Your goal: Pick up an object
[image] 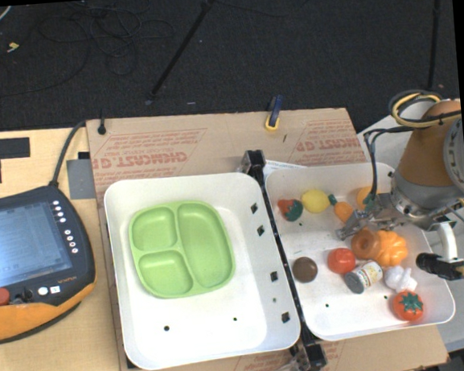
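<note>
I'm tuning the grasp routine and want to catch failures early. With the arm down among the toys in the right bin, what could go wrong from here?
The gripper sits in a tight cluster: the orange pumpkin-like toy, a brownish round toy and a red tomato lie close together, so it may nudge neighbours or catch two at once. The round toys could also roll away from a push.

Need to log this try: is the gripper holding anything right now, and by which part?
Cannot be told. The gripper is down in the right bin, against the brown-orange toy, but the view doesn't show anything between its fingers.
</note>
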`<state>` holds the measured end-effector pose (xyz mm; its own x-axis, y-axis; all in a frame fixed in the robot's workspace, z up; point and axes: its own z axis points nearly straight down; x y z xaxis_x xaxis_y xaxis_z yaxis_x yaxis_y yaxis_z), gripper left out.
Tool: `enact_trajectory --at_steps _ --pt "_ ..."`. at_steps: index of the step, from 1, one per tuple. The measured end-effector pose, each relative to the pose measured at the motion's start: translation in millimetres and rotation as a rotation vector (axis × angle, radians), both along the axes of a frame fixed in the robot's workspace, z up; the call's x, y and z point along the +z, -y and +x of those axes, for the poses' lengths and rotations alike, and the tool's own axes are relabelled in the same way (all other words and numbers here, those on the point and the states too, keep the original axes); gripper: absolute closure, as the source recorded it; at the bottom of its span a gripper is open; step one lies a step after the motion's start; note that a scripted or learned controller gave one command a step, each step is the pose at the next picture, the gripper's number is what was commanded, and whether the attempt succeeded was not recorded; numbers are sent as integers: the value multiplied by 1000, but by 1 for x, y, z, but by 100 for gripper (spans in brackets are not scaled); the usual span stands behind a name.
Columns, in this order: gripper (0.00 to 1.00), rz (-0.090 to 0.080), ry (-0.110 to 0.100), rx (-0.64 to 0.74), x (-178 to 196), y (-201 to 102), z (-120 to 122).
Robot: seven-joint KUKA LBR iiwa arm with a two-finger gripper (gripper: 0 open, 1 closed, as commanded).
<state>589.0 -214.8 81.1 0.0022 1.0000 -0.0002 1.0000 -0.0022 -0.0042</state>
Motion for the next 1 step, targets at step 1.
enact_trajectory --at_steps 1 --pt "0 4 3 9 6 -78 24"
